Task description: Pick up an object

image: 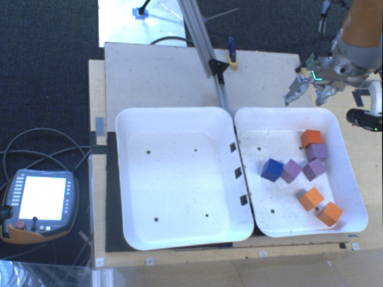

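The right bin (263, 223) holds several small blocks: an orange one (311, 138) at the top, purple ones (316, 152) (313, 168) (291, 171) below it, a blue cube (271, 170) to their left, and two orange blocks (310, 198) (330, 213) near the front right corner. My gripper (308, 94) hangs above the bench just behind the right bin's far rim, apart from all blocks. Its two fingers are spread open with nothing between them.
The left bin (128, 160) lies beside the right one, with black clips along the shared wall. A slanted metal pole (200, 31) with a clamp crosses the bench at the back. A teach pendant (39, 205) rests on the floor at the left.
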